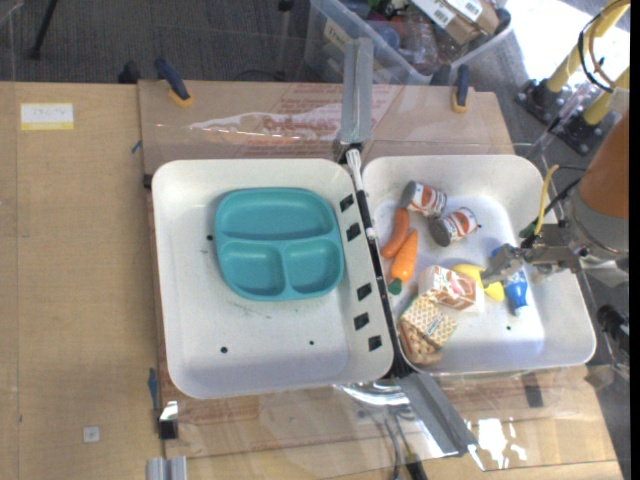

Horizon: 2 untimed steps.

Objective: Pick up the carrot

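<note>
The carrot [405, 256] is orange with a green stub at its near end. It lies at the left side of the right bin [560, 343], close to the divider between the bins. A second, thinner orange piece [397, 232] lies right beside it on the far side. My gripper [503, 261] hovers well to the right of the carrot, near the bin's right wall, over a yellow item [472, 274] and a blue item [516, 294]. Nothing orange is at the gripper.
Two small cans [426, 200] [455, 225] lie behind the carrot, and snack packets [440, 303] in front of it. A teal divided plate [278, 242] sits in the left bin [185, 298]. A clear tote of clutter [420, 13] stands beyond the bench.
</note>
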{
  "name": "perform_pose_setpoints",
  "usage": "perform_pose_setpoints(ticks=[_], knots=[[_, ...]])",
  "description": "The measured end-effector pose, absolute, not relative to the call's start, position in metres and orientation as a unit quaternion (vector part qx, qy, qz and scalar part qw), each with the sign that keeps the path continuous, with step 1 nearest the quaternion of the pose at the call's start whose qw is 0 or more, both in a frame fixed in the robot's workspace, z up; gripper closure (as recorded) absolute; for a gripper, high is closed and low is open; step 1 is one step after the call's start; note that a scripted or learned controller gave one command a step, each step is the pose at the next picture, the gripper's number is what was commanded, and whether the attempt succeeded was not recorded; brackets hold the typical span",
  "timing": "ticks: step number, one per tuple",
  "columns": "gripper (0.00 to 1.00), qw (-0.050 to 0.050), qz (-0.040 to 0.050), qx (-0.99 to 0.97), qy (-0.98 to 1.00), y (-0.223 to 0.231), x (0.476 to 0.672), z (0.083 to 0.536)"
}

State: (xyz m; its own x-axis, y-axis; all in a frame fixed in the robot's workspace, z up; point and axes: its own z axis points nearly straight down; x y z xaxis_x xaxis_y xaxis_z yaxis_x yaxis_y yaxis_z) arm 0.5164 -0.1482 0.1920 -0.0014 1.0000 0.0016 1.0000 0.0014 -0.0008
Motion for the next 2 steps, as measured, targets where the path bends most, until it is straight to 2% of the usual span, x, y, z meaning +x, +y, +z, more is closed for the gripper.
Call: perform_pose_setpoints(ticks=[1, 2], knots=[[0.00, -0.002, -0.0008, -0.744, -0.669, -0.197, 0.572, 0.242], [0.00, -0.003, -0.0014, -0.791, -0.612, -0.194, 0.645, 0.116]])
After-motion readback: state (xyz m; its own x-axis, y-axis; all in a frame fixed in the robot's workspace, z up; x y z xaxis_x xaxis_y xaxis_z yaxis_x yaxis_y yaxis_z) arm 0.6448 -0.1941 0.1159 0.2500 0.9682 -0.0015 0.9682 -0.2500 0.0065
